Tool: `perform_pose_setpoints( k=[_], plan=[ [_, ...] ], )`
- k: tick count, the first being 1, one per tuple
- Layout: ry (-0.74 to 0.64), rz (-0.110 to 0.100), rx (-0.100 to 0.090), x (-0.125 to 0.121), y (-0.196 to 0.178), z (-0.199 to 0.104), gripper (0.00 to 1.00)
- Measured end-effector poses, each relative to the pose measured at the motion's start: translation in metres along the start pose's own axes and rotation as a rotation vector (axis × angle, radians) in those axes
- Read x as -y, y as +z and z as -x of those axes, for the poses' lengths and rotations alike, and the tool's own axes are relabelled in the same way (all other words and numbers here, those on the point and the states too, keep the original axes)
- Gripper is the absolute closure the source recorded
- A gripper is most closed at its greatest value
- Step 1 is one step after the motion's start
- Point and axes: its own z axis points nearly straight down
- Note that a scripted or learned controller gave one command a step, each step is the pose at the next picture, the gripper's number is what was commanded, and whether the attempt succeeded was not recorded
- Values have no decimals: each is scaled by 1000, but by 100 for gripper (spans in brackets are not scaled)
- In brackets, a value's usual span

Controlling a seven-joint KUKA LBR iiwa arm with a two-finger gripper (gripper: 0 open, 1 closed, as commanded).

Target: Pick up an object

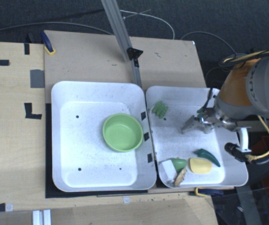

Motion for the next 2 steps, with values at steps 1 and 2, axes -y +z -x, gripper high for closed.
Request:
perform_pose_setpoints(
  k=[1, 2],
  plan=[
    [-1, 0, -1, 0, -11, -1, 100],
    [0, 4, -1, -7, -55, -3, 100]
  ],
)
